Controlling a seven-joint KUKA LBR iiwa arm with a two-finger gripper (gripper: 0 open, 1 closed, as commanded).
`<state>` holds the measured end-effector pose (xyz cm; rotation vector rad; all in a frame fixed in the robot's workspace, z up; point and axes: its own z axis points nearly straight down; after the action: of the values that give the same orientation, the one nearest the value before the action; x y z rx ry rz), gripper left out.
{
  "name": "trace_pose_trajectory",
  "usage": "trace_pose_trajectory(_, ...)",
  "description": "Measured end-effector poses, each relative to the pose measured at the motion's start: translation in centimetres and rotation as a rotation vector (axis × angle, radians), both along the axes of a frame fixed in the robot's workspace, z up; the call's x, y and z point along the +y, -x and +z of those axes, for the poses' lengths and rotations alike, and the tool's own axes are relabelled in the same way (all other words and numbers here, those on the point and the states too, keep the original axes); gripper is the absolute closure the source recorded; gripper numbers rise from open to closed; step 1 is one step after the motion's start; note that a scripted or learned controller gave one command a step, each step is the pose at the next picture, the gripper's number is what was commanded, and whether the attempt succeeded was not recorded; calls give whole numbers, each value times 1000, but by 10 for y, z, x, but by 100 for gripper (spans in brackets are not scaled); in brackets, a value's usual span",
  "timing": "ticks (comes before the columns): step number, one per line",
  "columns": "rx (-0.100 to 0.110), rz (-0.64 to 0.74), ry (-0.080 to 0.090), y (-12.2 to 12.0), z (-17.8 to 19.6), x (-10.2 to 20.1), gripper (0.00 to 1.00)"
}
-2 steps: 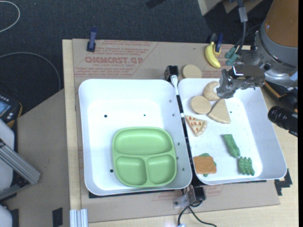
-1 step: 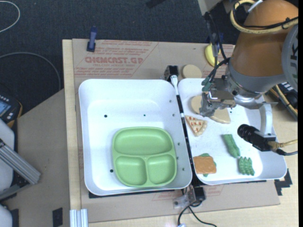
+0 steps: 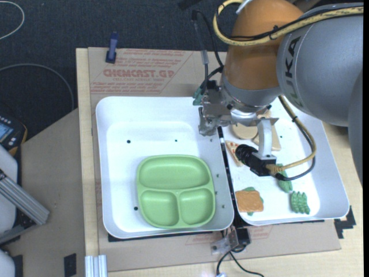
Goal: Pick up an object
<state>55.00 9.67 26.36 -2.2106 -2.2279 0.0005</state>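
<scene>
Two white bins side by side on a cardboard sheet with red print, flat on the counter. Blue clip at the sheet's far left corner.

Left bin: a green plate with three wells, flat on the floor, toward the near edge and close to the wall shared with the other bin.

Right bin: a tan disc in the far part, partly hidden under the wrist. A tan-orange wedge just nearer, right beside the shared wall. An orange square by the near edge, with a small green bit at its far side. A green block toward the near right corner, and a smaller green piece just beyond it, apart from the square.

Grey arm reaching in from the right, orange band bent over the right bin's far half. Hand low over the far stretch of the shared wall, just left of the disc and wedge, well apart from the plate. Released, clenched or grasping: cannot tell from this angle. All the named things resting on the bin floors.
</scene>
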Motion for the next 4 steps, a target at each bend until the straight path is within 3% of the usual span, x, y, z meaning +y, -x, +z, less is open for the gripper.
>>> trace_pose_trajectory(1, -15, -6, -2, 49, 132, -11, 100)
trace_pose_trajectory(2, -9, -5, 0, 71, 175, 1, 100)
trace_pose_trajectory(3, 3, -9, 4, 0, 74, 9, 100)
trace_pose_trajectory(4, -5, -8, 2, 2, 91, 9, 100)
